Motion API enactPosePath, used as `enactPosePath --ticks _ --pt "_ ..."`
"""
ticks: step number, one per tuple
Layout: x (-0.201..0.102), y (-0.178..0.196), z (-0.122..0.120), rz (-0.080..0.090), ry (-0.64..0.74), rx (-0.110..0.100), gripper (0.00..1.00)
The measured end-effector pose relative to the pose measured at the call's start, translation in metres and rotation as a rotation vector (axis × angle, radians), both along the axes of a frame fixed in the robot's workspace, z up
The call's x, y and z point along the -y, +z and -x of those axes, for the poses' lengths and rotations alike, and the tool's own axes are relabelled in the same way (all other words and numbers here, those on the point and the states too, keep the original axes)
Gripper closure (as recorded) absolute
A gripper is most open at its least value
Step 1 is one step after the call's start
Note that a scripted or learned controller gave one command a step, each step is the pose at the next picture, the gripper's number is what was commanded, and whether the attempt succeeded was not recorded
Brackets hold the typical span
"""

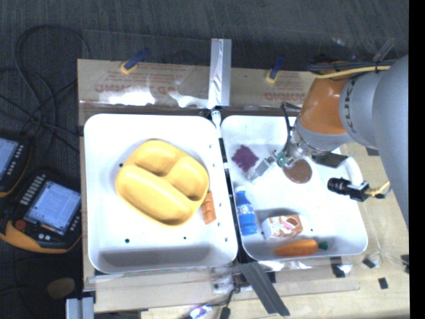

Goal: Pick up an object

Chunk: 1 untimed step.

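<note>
Claw [268,164] of uncertain spread beside nubbly purple cluster [245,157]; smooth blue bottle [245,211], glossy orange carrot [297,247] nearer.

place: pretty clearly a robotics lab, not anybody's home

bench: taped-up board [159,85] with two white bins [99,178] side by side, mid-frame

arm: big grey industrial arm [382,105] with an orange band, upper right

gear: handheld control pendant [43,208] with a screen at the left edge, black cables [40,111] looping across dark carpet [166,8]

clamps: clips [133,60] holding the board's top edge
</note>
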<state>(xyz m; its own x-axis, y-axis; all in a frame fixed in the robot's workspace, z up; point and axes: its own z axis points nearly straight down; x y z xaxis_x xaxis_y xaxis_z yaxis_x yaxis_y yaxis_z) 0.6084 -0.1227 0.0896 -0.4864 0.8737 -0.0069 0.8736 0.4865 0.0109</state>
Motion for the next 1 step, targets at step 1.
enactPosePath --ticks 1 --pt "0.0051 0.0257 -0.0349 0.0 -0.241 -0.013 0.0"
